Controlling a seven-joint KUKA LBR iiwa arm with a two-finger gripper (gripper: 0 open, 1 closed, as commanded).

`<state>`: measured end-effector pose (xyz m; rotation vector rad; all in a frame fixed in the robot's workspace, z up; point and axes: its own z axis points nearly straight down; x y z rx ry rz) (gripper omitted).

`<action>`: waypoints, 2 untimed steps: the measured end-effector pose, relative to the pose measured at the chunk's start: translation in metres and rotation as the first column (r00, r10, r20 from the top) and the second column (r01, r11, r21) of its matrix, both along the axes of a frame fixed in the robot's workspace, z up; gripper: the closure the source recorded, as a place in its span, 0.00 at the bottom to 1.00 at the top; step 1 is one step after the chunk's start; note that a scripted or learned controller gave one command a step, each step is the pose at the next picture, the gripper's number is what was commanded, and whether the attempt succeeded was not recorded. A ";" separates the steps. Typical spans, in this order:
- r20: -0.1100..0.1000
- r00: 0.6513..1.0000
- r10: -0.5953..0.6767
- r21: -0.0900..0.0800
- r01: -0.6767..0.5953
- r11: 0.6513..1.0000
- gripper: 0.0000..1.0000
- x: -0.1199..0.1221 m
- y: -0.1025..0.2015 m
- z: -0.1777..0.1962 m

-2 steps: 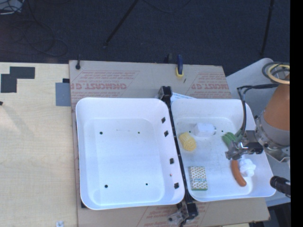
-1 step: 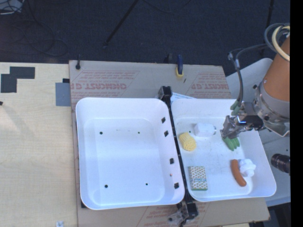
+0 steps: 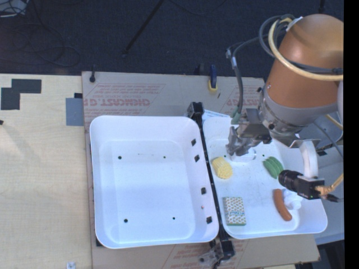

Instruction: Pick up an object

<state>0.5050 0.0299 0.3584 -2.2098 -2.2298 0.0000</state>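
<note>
Camera view shows the grey two-finger gripper (image 3: 240,145), grip state I cannot tell, poised just beside the yellow ridged corn-shaped toy (image 3: 222,168) in the right shallow white plastic bin (image 3: 314,226), so a descent may land off-centre and nudge it away

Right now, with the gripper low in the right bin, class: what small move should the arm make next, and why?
Probably a short shift toward the yellow corn-like object and a little farther down. The gripper sits just above and to the right of it, apart from it, with nothing visibly between its fingers. The green item, sausage and small box lie farther off.
</note>
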 end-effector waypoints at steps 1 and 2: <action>-0.005 1.000 -0.005 -0.002 0.005 1.000 1.00 -0.001 -0.005 0.009; -0.007 1.000 -0.006 -0.002 0.006 1.000 1.00 -0.031 0.031 -0.021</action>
